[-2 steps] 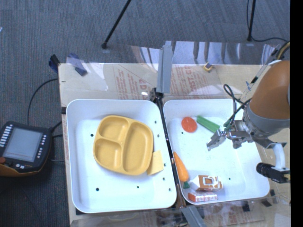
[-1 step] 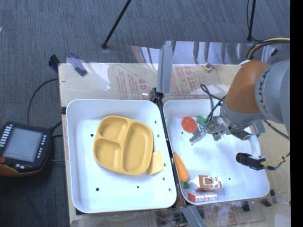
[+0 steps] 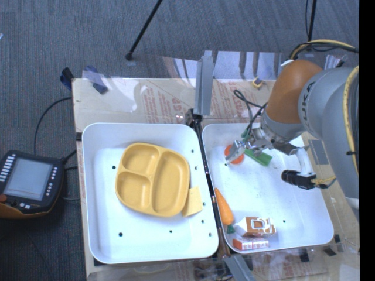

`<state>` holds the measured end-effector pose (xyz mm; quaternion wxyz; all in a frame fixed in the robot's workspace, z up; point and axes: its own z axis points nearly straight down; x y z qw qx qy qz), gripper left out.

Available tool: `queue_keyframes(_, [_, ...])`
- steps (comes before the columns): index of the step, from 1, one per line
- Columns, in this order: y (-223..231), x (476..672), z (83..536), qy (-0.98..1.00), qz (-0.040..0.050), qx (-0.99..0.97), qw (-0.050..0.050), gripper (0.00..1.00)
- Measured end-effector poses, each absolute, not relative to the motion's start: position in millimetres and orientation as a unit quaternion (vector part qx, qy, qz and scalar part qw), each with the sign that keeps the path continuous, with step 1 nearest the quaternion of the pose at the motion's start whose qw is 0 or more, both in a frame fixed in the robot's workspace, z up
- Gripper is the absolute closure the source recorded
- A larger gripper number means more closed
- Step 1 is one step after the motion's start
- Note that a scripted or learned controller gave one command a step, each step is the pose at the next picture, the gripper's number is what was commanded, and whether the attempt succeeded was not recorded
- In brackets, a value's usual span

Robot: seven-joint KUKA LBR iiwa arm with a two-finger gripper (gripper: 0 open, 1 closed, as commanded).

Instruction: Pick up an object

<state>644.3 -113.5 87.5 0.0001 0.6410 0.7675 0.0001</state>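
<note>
So I'm down in the right bin (image 3: 304, 215), near its back left corner, and my fingers (image 3: 239, 151) are right over a small orange-red thing, looks like a tomato (image 3: 234, 156); honestly I cannot tell if they're spread or pinched, the metal tips and the fruit blur together from up here. There's a green piece (image 3: 258, 156) lying just beside it, touching or nearly so; can't say which.

What worries me: that tomato looks round and smooth, so my guess is it squirts sideways if the tips land off-centre; it could roll toward the bin wall and wedge there. The green piece is close enough that I might catch it along with the tomato, or only it, and end up with a sloppy half-grip that drops on the lift.

The carrot (image 3: 224, 207) and the little carton (image 3: 258, 226) sit near the front of the same bin, well apart from me, so no trouble there; the yellow divided plate (image 3: 153, 179) is over in the left bin (image 3: 99, 215).
</note>
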Motion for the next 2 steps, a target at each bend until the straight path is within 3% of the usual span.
queue_keyframes(1, [-145.4,628.9,87.8,0.868,0.0002,0.497,-0.001,0.0])
queue_keyframes(2, [-98.4,644.5,87.7,0.814,0.0006,0.58,0.0,0.0])
